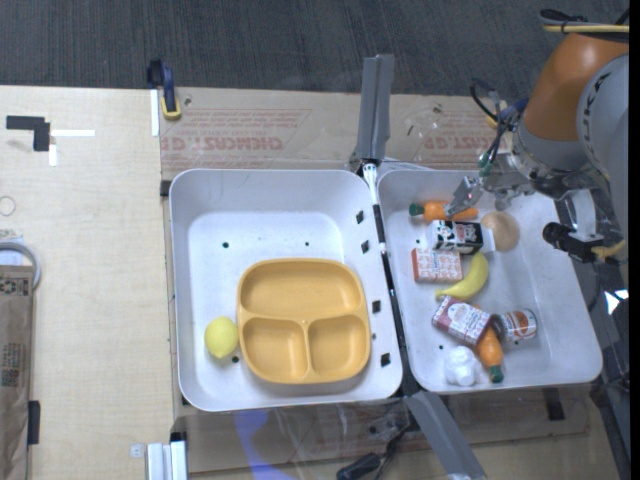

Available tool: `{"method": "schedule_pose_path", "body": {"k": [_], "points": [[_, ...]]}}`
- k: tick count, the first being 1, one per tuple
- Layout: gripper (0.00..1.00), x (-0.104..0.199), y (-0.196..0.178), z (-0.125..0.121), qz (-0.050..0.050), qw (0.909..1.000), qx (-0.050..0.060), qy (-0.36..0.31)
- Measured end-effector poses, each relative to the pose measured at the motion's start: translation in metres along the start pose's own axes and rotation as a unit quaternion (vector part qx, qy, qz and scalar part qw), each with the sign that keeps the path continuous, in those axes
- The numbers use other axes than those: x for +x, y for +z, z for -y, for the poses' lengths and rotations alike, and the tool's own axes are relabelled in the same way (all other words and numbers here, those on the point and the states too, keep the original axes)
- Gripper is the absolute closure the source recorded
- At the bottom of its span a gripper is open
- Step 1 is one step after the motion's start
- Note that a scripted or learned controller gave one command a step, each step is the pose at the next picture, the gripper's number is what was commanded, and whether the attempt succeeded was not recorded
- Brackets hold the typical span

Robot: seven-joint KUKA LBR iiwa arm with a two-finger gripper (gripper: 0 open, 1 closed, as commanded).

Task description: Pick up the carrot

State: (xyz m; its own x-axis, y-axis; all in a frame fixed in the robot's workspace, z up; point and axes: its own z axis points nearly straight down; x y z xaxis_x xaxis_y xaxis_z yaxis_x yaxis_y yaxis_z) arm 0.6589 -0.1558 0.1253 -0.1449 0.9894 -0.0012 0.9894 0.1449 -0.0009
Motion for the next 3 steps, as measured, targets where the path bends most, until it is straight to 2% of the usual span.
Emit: {"method": "schedule_pose_path", "body": {"k": [1,2,3], "points": [[0.00,0.051,0.004,-0.008,0.000,0.9888,-0.001,-0.149],[0.00,0.009,0.031,-0.002,-0.001,0.9781,-0.001,-0.208],[0.00,0.048,-0.007,-0.008,0.001,0.9544,-0.002,-0.299]]}}
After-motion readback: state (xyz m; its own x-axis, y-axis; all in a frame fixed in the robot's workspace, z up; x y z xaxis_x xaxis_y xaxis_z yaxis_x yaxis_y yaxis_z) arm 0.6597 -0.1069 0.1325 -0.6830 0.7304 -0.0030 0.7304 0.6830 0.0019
